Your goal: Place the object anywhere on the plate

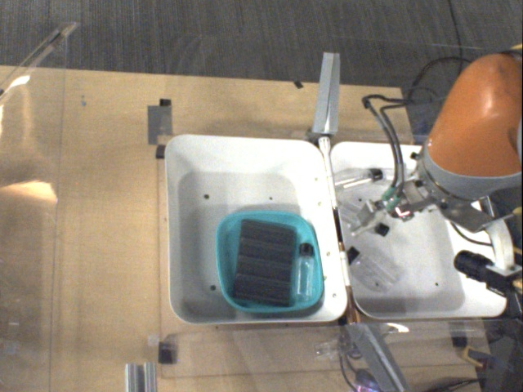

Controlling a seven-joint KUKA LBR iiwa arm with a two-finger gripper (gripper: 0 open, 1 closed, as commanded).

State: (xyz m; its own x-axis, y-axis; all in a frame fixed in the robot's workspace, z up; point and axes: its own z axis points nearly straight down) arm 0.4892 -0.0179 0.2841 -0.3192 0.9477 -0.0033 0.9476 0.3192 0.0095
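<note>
Orange-banded arm (478, 129) overhangs right bin (425, 288); gripper (384, 211) finger state indiscernible. Clear object (372, 264) lies just below; teal plate (270, 261) well left.

Plastics, wood and sheen

The two bins (245, 158) look like smooth white plastic with a soft gloss. The plate (230, 239) is glossy teal plastic; the ribbed block (263, 261) on it is dark and matt. The surface (90, 219) reads as pale wood under a reflective clear sheet. The arm's orange band (478, 121) shines smoothly.
</note>
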